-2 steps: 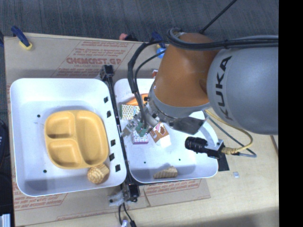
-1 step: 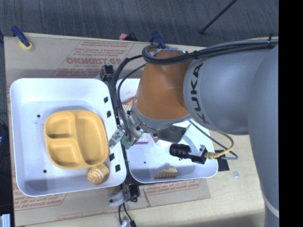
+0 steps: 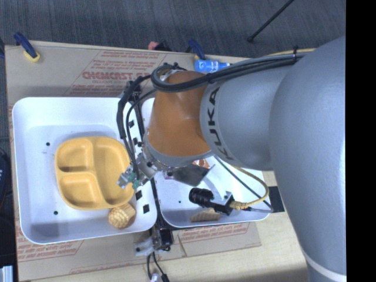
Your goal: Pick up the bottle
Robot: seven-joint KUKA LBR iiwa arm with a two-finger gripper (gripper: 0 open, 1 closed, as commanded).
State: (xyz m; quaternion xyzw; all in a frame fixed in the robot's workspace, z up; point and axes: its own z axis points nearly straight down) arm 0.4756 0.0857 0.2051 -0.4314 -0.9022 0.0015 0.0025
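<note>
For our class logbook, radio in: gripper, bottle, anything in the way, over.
Gripper at left bin's right rim, beside yellow plate. Bottle location: cannot tell. Arm covers most of right bin.

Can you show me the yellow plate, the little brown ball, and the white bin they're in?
Yellow plate [image 3: 82, 190]: camera view, in its big lower section.
Brown ball [image 3: 121, 216]: camera view, on its middle.
White bin [image 3: 34, 131]: camera view, on its bare floor left of the plate.

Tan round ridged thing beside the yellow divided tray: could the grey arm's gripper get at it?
Likely yes: the tan round ridged thing lies uncovered beside the yellow divided tray, the gripper close by.
</note>
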